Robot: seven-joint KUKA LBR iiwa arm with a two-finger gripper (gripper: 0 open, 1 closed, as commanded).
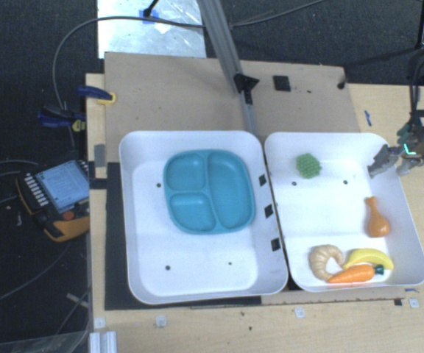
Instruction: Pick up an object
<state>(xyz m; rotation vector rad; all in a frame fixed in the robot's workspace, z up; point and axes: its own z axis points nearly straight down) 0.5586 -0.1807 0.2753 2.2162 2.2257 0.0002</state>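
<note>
Overhead, the gripper (390,162) hovers at the right bin's (322,219) far right rim, fingers apart and holding nothing, while a green ball (308,165), orange bottle (376,218), croissant (325,259), banana (369,257) and carrot (352,274) lie inside.

At the surface's (197,94) far left corner you'll see a blue-and-yellow clamp (96,94), with a second clamp (56,116) just off the left edge. Handheld controller (57,190) lies on the dark floor (20,50) beyond the left edge, cables (71,39) around it. Grey pole (223,39) slants across the far edge into a black bracket (246,84); small black square (282,84) beside it. Shiny sheet (149,17) lies past the far edge.
</note>
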